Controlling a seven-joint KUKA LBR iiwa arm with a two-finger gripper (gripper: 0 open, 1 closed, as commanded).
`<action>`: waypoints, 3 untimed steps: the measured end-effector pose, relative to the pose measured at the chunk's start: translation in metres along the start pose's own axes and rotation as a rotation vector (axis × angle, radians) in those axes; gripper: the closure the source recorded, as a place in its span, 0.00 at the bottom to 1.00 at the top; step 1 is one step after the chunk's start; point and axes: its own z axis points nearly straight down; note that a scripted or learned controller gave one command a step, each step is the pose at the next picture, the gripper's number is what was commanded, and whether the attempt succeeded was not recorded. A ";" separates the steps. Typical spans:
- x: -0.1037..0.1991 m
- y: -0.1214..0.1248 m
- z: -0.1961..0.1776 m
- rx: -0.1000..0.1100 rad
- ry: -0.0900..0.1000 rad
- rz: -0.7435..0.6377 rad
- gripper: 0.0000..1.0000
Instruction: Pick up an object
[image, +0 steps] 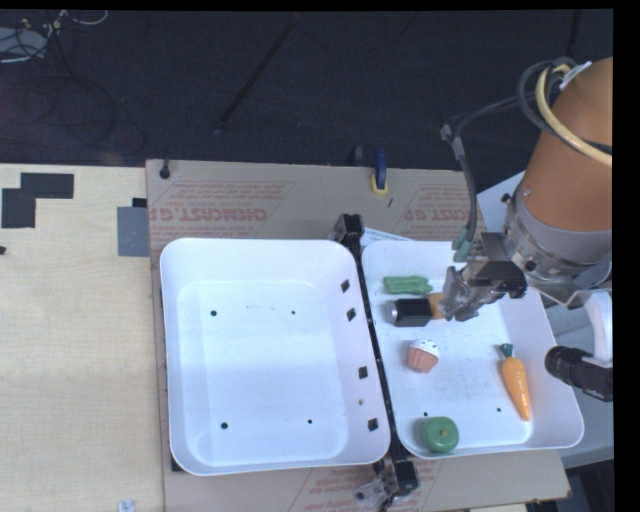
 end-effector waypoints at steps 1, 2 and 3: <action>-0.001 0.002 -0.006 0.009 -0.002 0.000 1.00; -0.002 0.003 -0.013 0.018 -0.004 -0.001 1.00; -0.003 0.005 -0.019 0.027 -0.006 -0.003 1.00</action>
